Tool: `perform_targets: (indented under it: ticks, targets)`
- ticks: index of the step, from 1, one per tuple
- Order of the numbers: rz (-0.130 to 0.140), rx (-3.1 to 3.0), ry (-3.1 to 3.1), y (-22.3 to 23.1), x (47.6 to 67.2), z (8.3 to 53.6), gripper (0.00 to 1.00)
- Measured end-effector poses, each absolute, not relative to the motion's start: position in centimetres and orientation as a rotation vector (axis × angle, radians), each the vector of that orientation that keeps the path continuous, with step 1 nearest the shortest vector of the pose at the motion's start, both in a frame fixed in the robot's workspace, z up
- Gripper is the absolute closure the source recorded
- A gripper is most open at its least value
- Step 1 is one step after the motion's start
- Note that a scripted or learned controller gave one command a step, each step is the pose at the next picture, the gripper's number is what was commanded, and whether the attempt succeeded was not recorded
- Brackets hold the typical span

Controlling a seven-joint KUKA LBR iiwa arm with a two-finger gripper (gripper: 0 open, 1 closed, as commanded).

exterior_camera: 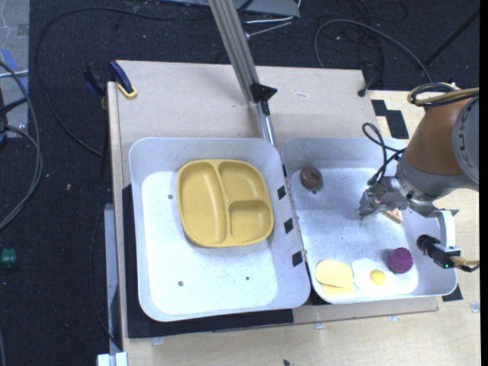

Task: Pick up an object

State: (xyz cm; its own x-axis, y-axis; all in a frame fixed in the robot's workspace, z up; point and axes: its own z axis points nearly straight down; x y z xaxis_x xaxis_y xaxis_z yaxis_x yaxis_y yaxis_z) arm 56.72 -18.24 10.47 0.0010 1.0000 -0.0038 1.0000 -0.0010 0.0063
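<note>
Claw point(379, 204), whose grip you could not read, hovered low in the right bin point(335, 193), touching a small orange-white object point(393, 215) just to its right.

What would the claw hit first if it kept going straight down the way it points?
Probably the small pale orange object right beside the claw, or else the right bin's white floor; depth is hard to judge from above.
</note>
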Motion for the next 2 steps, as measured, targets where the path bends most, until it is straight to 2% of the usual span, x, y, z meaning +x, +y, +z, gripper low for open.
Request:
perform_targets:
  ticks: [1, 2]
  targets:
    - [0.004, 2.215, 2.220, -18.4, 57.3, 16.8, 1.00]
    - [0.004, 2.213, 2.221, -18.4, 57.6, 21.1, 1.00]
